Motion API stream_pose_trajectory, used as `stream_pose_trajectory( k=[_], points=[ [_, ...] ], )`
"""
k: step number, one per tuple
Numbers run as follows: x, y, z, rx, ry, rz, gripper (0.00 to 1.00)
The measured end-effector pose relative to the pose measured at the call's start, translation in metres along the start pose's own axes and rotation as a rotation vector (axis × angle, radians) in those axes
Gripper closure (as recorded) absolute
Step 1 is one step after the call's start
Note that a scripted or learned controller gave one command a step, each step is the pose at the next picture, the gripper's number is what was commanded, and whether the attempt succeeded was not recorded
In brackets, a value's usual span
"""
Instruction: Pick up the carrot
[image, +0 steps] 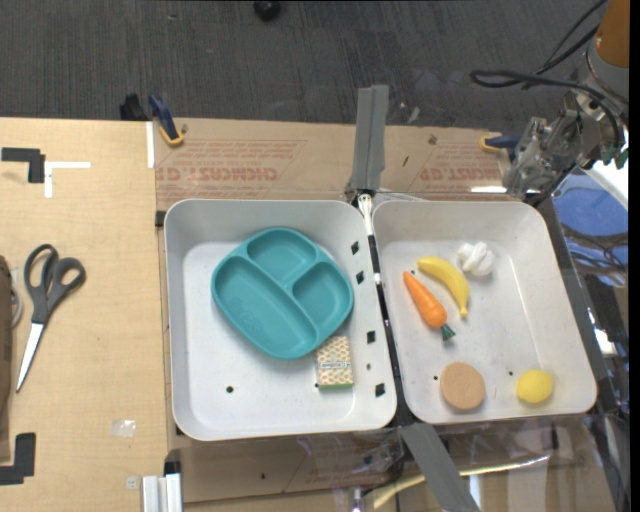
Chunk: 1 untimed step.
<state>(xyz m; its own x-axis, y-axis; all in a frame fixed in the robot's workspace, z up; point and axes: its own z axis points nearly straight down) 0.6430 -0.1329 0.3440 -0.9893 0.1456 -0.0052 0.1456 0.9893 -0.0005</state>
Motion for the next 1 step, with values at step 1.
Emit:
stream_pose_trajectory(
  k=[1],
  points=[
    [0.0596, -0.0084, 0.0205, 0.000, 0.002, -0.001, 1.00]
  ],
)
